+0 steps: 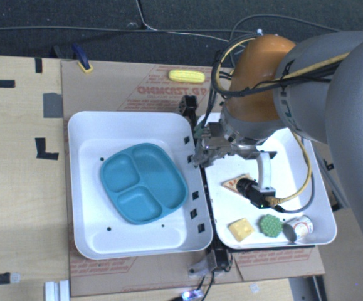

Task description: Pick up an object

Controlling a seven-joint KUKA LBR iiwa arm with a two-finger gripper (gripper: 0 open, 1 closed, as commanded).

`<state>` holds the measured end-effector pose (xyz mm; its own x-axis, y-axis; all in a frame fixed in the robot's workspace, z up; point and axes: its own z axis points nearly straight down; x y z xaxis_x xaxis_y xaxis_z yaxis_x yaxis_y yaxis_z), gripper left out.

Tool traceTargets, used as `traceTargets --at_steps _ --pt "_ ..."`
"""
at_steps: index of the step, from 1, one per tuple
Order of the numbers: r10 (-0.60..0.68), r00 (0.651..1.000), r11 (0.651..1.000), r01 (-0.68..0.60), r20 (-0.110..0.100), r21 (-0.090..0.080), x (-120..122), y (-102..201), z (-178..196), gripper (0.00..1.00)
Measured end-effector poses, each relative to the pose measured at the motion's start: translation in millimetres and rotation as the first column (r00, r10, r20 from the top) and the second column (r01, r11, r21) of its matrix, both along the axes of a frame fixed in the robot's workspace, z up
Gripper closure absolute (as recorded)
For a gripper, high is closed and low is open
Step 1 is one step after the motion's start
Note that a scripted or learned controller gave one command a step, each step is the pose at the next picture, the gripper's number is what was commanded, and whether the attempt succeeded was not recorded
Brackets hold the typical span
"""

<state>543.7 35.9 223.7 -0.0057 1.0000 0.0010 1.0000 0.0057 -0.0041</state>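
**A:** Where is your claw [203, 150] sitting?

**B:** Over the seam where the two bins meet, near the far left corner of the right bin [324, 229]. The wrist hides it, so you cannot tell whether it is released or clenched. Nothing shows in its grip.

**A:** What is there to pick?

**B:** A tan wedge [232, 183] is the closest thing, just toward you from the claw. A yellow block [241, 229], a green ball [270, 225] and a can [298, 229] sit in a row along the near wall. A blue plate [143, 182] lies flat in the left bin [81, 168].

**A:** So what could go wrong?

**B:** If you drop straight down, you will likely land on the rims and close on nothing, or jam against them. The wedge is thin and flat, so the claw may skate over it or push it aside. The ball and can touch or nearly touch, so reaching for one may knock the other, and the can could roll. The plate looks too wide and too flush with the bin floor to pinch.

**A:** What is the safest choice?

**B:** Probably the block, if you clear the rim first.
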Motion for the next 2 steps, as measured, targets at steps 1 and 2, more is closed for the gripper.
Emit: traceTargets --at_steps 1,2 --pt "0.002 1.000 1.000 -0.002 0.003 0.001 -5.7 57.0 7.9 1.00" --pt "-0.003 1.000 1.000 0.003 0.002 -0.001 -5.4 53.2 7.7 0.00"
